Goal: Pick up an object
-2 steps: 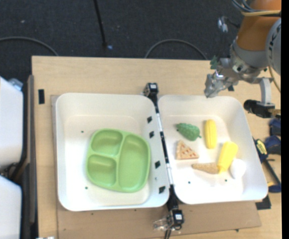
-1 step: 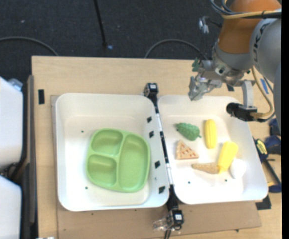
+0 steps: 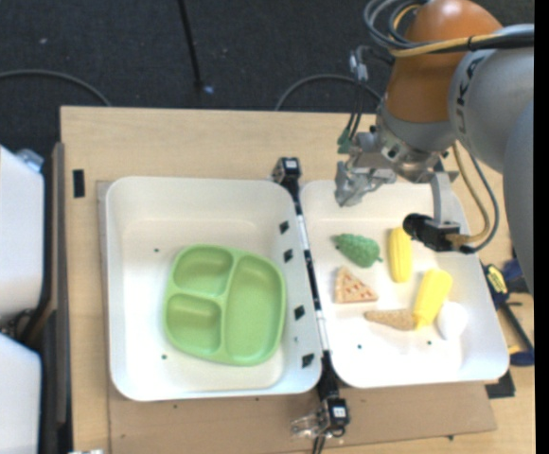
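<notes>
The right bin (image 3: 483, 362) holds several toy foods: a green leafy piece (image 3: 357, 248), a yellow corn cob (image 3: 399, 254), a pizza slice (image 3: 353, 288), a yellow block (image 3: 432, 295), a tan wedge (image 3: 391, 319) and a white egg (image 3: 451, 321). My gripper (image 3: 349, 193) hangs over the bin's far left corner, above and behind the green piece. Nothing shows between its fingers.
The left bin (image 3: 128, 253) carries a green divided plate (image 3: 227, 305). A black divider with clips (image 3: 303, 263) runs between the bins. Cables trail from the arm over the right bin's far right side. White boxes (image 3: 9, 244) stand left of the bench.
</notes>
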Available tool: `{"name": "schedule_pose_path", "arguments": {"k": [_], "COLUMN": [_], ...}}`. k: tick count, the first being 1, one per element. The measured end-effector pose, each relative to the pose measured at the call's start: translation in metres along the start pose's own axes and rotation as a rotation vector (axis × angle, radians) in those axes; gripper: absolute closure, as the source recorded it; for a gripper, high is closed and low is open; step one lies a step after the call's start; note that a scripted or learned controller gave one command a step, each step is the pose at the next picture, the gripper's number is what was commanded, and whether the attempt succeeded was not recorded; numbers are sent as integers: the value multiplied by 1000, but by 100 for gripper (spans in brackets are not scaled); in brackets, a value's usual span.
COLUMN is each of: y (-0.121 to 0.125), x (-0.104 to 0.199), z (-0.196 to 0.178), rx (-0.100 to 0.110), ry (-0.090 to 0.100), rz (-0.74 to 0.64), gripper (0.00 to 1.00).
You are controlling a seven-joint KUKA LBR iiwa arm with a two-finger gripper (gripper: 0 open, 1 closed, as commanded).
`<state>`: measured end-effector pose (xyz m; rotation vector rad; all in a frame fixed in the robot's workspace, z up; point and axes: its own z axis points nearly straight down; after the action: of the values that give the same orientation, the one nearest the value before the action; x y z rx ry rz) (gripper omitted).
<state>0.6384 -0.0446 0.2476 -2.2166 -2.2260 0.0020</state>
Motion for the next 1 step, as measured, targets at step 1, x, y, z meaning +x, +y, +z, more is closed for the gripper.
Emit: {"name": "schedule_pose_path", "arguments": {"k": [1], "y": [-19], "x": [54], "z": [-8], "rx": [-2], "ry": [3], "rz": [-3], "gripper": [100]}}
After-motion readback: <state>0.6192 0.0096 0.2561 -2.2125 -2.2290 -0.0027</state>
